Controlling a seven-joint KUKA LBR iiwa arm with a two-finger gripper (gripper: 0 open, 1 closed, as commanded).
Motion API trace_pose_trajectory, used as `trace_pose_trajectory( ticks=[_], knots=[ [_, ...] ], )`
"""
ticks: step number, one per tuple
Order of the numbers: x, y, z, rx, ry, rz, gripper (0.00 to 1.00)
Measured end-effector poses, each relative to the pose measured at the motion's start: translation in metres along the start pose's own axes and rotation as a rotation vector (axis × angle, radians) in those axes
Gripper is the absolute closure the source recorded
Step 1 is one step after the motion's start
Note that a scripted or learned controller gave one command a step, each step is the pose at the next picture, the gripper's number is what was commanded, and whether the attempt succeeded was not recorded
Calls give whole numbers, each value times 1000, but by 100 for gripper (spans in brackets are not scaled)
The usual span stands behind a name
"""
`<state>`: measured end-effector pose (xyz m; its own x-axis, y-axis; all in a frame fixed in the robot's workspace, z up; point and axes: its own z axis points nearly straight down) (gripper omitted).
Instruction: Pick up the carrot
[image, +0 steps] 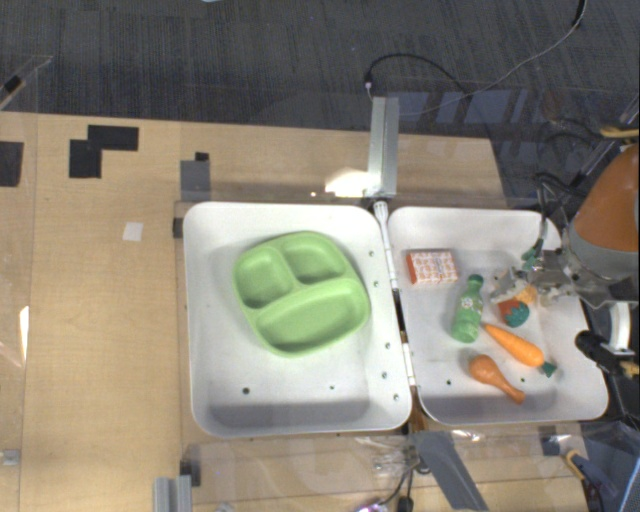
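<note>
While reaching from right, gripper (522, 283) low above carrot (517, 346).

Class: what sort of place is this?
Probably a robotics lab test bench: two white bins, toy food such as a carrot and green bottle, and a robot arm reaching in.

The bench (90, 330) is presenting a light wood-grain surface and is carrying two shallow white bins side by side. The left bin (215, 400) and the right bin (440, 395) are sitting with their inner rims touching or nearly touching along a central seam. Black square markers (103, 146) are lying flat on the bench near its far left corner, well apart from the bins. A small pale square (133, 232) is lying on the surface to the left of the left bin. A grey metal post (384, 145) is standing behind the seam.
</note>
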<state>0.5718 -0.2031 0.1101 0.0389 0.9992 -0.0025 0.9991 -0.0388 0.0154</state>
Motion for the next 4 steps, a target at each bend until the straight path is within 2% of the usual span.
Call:
trace_pose_trajectory(
  ticks=[1,2,3,4],
  knots=[
    [5,-39,20,0,1,177,0],
    [7,-75,19,-2,0,296,0],
    [12,-83,-47,10,2,60,0],
    [4,-50,-70,12,3,-61,0]
  ],
)
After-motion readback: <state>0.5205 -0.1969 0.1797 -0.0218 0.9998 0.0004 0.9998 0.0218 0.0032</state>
